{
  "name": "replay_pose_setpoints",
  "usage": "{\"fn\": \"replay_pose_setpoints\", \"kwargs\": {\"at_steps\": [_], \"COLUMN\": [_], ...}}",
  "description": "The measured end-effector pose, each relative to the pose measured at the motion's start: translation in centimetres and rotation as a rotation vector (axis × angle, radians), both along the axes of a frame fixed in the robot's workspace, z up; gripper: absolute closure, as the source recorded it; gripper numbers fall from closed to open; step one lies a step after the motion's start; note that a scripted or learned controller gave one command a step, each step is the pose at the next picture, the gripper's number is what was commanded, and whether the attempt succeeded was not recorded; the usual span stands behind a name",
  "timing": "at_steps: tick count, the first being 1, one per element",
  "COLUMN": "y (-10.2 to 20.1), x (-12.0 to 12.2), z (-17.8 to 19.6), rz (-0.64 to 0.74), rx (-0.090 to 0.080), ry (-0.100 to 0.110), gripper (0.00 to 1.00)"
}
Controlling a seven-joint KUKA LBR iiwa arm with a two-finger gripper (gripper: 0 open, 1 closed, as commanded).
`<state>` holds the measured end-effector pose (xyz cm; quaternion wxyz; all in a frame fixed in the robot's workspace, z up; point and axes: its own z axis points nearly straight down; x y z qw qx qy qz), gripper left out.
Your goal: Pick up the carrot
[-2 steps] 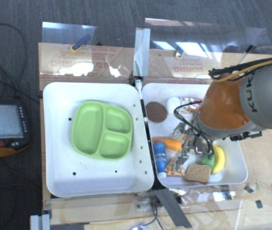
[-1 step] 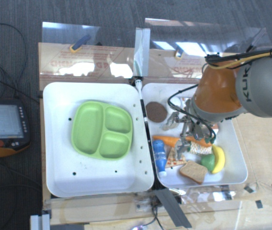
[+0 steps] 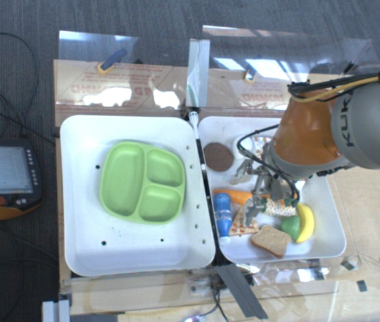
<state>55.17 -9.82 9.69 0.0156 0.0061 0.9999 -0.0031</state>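
Arm reaching in from the right, gripper (image 3: 265, 194) low over the right-hand bin (image 3: 330, 243), just right of the carrot (image 3: 238, 196) lying at centre frame beside the blue bottle (image 3: 222, 217). Grip state: cannot tell. Looks like the approach step; next it needs squaring up over the carrot.
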Motion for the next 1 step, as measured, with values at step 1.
{"fn": "replay_pose_setpoints", "kwargs": {"at_steps": [1], "y": [0.08], "x": [-4.39], "z": [-0.08], "rz": [-0.2], "rx": [0.007], "ry": [-0.003], "gripper": [0.0]}}
